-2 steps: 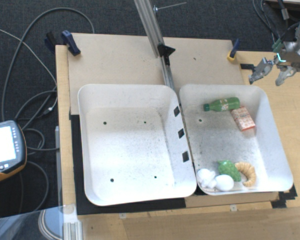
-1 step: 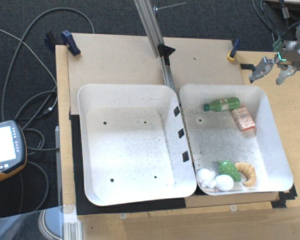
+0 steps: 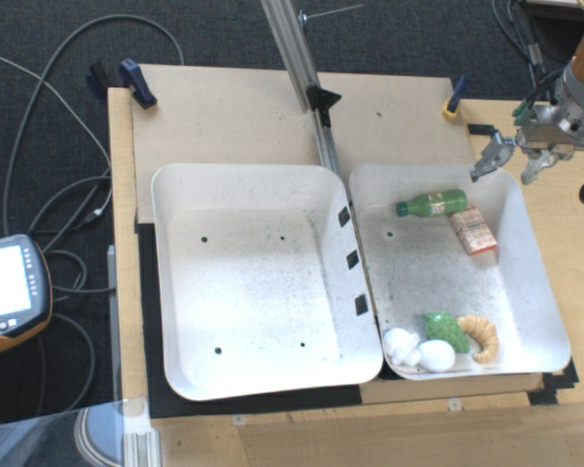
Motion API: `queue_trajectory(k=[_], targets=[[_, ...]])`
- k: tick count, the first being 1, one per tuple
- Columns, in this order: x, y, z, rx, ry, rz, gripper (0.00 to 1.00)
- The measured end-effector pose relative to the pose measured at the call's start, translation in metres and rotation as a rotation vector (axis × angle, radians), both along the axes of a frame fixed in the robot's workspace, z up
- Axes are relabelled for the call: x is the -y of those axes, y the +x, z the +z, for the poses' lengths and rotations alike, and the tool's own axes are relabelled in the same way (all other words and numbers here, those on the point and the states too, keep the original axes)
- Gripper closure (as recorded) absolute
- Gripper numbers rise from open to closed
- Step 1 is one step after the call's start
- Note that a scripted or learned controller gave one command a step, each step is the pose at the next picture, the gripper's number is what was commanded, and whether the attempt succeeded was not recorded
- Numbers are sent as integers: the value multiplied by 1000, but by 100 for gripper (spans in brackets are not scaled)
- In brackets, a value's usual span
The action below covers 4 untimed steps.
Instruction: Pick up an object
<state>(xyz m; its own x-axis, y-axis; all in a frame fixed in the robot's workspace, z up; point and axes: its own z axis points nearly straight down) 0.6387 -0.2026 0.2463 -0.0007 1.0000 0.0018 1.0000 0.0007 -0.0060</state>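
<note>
White right bin (image 3: 535,261) holds a green bottle (image 3: 433,203) lying sideways.

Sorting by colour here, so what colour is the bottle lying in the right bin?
Green, with a pale label; the bottle shows clearly in the camera view.

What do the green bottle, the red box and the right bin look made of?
Bottle: probably plastic; green and glossy, with a pale label band around its middle. It could be glass. Box: likely printed cardboard; flat faces, matte reddish print, lying flat. Right bin: looks like thin molded white plastic; rounded corners, raised rim, floor speckled with dark scuffs.
</note>
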Motion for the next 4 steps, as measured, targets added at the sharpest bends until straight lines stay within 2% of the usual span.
queue_trajectory(k=[2,3,4], targets=[[6,0,-87,0,0,-1,0],[6,2,-72,8,-2,1,100],[6,3,-17,14,-5,1,100]])
